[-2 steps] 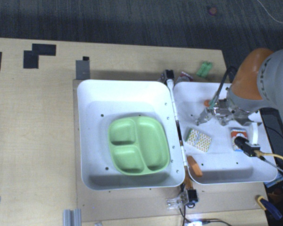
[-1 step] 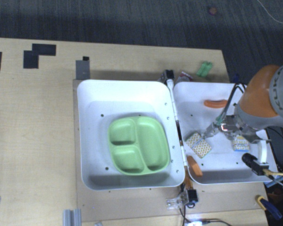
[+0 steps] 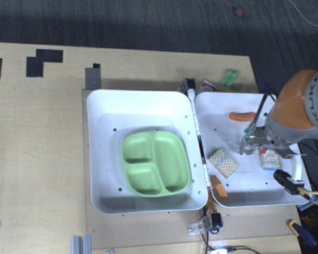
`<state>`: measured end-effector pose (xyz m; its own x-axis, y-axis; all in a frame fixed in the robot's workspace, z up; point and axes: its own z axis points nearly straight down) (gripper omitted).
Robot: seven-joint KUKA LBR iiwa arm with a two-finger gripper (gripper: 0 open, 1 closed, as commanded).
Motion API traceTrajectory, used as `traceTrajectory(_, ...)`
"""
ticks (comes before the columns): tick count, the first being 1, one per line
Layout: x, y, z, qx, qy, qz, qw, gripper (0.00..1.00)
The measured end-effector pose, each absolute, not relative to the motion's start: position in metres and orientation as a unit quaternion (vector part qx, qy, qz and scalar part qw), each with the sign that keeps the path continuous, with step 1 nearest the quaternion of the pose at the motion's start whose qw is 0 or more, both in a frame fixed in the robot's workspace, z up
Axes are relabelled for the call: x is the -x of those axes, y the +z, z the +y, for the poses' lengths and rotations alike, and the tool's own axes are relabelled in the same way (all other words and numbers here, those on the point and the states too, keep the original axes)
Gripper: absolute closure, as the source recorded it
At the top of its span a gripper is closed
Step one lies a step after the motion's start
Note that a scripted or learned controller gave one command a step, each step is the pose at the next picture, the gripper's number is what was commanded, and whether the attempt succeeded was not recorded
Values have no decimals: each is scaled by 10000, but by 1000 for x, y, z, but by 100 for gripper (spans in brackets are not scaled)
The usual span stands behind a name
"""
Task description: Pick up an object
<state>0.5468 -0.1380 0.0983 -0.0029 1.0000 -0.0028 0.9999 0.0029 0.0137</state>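
No brand or lettering can be read on any item; print on the small white carton with red and blue markings (image 3: 269,159) is too blurred to make out.

Nearest, an orange block-shaped piece (image 3: 219,186) lies against the near-left corner of the right white bin (image 3: 254,197). Just beyond it sits a flat square packet with a speckled yellow-and-white pattern (image 3: 223,163).

The grey two-finger gripper (image 3: 248,145) is low over the middle of the right bin, the packet near-left of it and apart from it, the carton just to its right. Jaw state cannot be determined; nothing is seen between the jaws.

Farther back, an orange sausage-shaped object (image 3: 243,117) lies on the bin floor.

The left white bin (image 3: 103,142) contains a pale green three-compartment plastic tray (image 3: 156,162).

Beyond the bins, a small green object (image 3: 229,78) rests on the bench.
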Motion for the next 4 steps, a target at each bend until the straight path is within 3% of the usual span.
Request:
traceTrajectory(1, -626, 136, -206, -7054, 14, 7088, 26, 100)
traceTrajectory(2, -626, 135, -206, -7052, 12, 7090, 19, 0)
traceTrajectory(3, -553, 86, -188, -7062, 15, 7080, 23, 0)
traceTrajectory(4, -555, 98, -188, -7058, 34, 7084, 53, 100)
